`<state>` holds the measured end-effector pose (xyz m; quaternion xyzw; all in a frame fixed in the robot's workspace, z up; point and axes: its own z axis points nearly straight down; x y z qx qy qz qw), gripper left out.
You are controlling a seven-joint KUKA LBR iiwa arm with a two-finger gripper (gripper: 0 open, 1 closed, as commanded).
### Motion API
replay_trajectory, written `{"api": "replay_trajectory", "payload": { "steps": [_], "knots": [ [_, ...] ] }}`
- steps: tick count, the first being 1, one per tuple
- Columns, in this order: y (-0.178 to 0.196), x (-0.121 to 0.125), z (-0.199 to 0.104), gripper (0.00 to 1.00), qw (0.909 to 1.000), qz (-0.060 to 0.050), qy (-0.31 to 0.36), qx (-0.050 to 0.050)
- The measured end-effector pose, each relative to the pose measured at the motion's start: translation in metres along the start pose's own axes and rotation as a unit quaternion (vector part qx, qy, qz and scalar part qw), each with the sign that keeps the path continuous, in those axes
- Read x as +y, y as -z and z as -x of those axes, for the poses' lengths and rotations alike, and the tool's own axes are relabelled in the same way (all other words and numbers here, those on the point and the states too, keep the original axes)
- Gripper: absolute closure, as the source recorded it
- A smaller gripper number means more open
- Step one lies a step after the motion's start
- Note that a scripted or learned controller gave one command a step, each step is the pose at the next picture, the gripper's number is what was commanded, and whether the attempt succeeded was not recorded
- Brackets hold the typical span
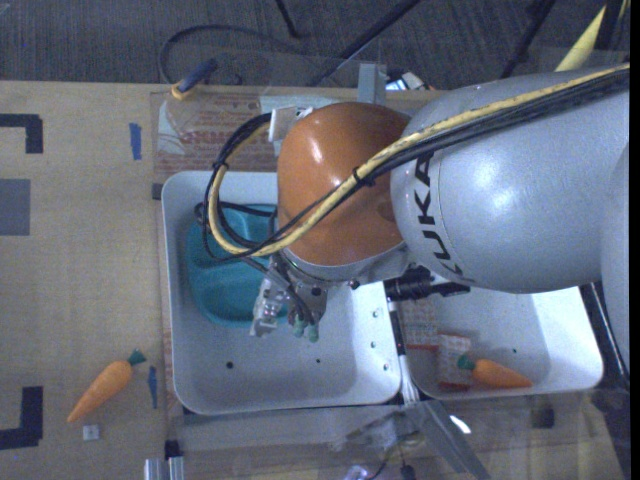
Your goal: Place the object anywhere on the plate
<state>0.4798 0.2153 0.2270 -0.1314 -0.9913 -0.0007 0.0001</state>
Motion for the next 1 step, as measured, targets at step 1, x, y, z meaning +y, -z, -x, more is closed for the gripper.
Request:
{"api": "replay_trajectory", "payload": {
  "steps": [1],
  "knots": [
    [-0.0274,0.0271,0.0621,1.0,0.9899,0.001,0.142,-0.003]
  ]
}}
